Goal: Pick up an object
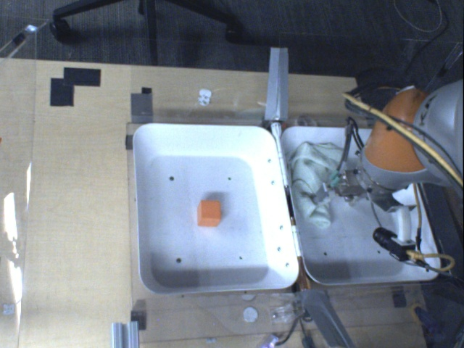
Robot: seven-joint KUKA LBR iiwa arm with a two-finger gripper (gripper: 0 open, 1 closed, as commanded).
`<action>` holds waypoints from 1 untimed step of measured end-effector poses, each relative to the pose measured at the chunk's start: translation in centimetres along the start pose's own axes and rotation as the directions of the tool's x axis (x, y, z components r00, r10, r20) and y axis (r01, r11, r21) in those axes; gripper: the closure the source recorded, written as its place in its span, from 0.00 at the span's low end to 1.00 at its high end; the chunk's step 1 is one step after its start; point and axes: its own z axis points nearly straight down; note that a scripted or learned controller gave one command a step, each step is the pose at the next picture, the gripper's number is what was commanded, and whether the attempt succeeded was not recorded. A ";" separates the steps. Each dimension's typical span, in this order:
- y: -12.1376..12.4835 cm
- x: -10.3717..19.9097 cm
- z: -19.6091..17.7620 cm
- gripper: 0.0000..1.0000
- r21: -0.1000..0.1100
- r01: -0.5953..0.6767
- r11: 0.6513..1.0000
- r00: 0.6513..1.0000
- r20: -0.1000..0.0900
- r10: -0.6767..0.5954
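The gripper [339,185] is low in the right bin [348,267], against one crumpled white cloth [313,176]; if it grasps, I cannot tell. One orange cube [209,213] lies in the left bin [159,267].

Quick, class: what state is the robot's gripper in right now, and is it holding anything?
Gripper: cannot be told; it sits low in the right bin, against the pale crumpled cloth.

grey arm [435,122] reaches from the right, tool [339,185] lowered.
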 end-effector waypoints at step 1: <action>0.2 0.1 -0.9 1.00 -0.001 0.002 1.000 1.000 -0.002 -0.002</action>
